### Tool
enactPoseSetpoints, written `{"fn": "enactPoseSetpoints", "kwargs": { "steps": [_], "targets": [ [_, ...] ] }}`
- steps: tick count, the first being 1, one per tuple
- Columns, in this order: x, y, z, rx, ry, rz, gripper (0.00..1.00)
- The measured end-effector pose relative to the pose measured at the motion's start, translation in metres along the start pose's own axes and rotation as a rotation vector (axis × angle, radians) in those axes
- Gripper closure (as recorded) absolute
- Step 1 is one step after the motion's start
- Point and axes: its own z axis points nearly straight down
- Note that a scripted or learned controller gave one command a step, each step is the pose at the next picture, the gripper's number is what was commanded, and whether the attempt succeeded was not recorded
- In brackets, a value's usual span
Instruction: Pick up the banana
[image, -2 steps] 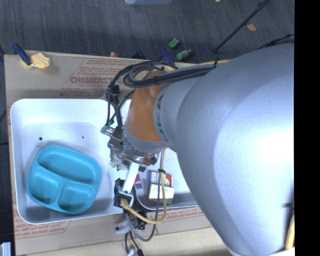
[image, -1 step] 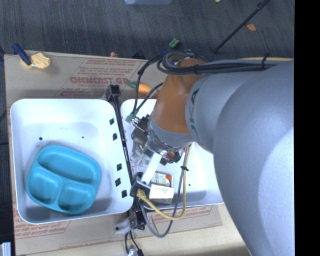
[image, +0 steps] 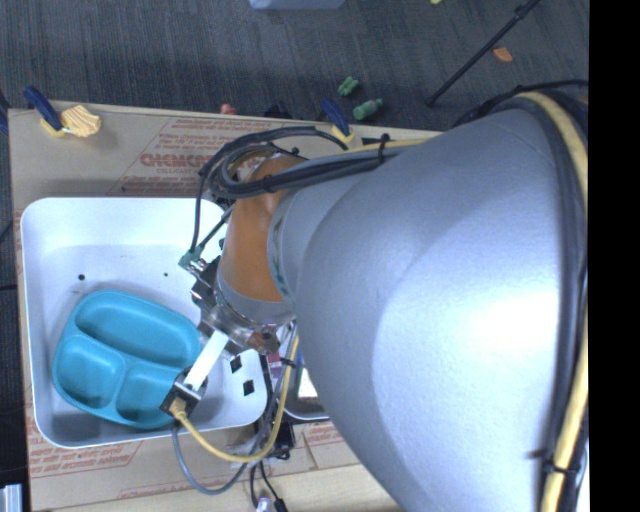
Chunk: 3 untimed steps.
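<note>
Step in hand, as judged: positioning over the white bin (image: 60, 230), ahead of any grasp. Gripper (image: 248, 352) low above the bin floor, beneath the orange-banded wrist; open or closed state: cannot tell. Blue divided tray (image: 125, 355) just beside the gripper, toward the view's left. Banana location: cannot tell, probably masked by the grey arm (image: 430, 300) on the gripper's other side. Next: confirm banana position, centre above it, close across its narrow width, lift straight up.

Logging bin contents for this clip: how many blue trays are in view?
1. The blue divided tray lies in the left bin, toward its near-left corner. The arm blocks the view's right half, so more may be hidden.
</note>
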Motion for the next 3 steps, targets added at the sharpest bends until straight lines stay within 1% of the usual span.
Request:
{"fn": "enactPoseSetpoints", "kwargs": {
  "steps": [1, 2, 3],
  "targets": [
    [0.0750, -0.0710, -0.0475, -0.001, 0.001, 0.093, 1.00],
    [0.0745, -0.0703, -0.0473, -0.001, -0.001, 0.094, 0.00],
    [0.0750, -0.0715, -0.0569, 0.003, -0.005, 0.085, 1.00]
  ]
}}
